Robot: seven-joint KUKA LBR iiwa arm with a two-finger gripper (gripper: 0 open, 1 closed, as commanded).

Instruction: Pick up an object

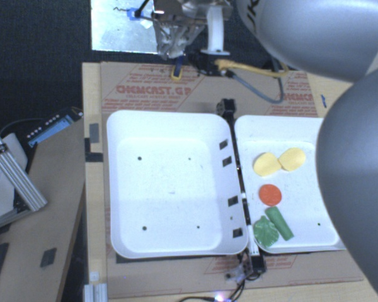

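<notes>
- Your gripper sits at the top of the camera view, past the far edge of both bins, over the brown board. Fingers taper down to a near point, so they read as pressed together or close to it, with nothing between them.
- A small yellow bit lies on the board just under the fingertips. You can't tell if it touches them.
- Left bin shows bare white floor with a few dark dots.
- Right bin holds all your pick candidates, well apart from the gripper:
- Two pale yellow discs side by side, touching or nearly so, toward the far side.
- Orange disc just nearer than them.
- Green stick nearer again, lying at a slant.
- Green leafy lump touching the stick's left side, close to the bin's left wall.
- The grey arm covers the right part of that bin.
</notes>
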